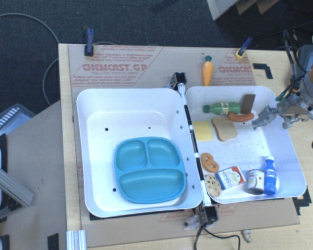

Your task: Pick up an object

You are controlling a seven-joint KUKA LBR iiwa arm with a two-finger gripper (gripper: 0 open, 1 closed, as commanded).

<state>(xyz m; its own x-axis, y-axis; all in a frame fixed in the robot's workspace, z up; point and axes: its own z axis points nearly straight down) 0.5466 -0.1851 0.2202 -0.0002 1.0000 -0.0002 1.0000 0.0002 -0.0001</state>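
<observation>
On the desk (125, 66), two shallow white bins sit side by side, touching along a central seam. Left bin (94, 108): holds one blue divided plate (149, 170), three compartments, lying flat toward the near side.

Right bin (289, 150): holds the small objects. Far side: green bottle (222, 108) on its side, brown block (248, 102) just right of it, sausage (240, 117) lying just near of both. Yellow square (203, 130) sits by the seam, slice of toast (225, 129) touching its right edge. Middle, by the seam: pretzel (208, 162). Near side, left to right: cookie (213, 185), small carton (230, 177), can (255, 181) on its side, blue bottle (270, 176) beside the can.

Outside the bins, a toy carrot (207, 71) lies on the desk just beyond the right bin's far rim. Blue clamp (88, 40) at the desk's far left edge; second clamp (243, 48) at the far right.

Arm enters from the right, at the right bin's far right corner. Pincer (263, 118) points left over the bin, just right of the sausage. Nothing visible between its fingers. Cannot tell whether the pincer is wide or narrow; the tips are too small and blurred.
</observation>
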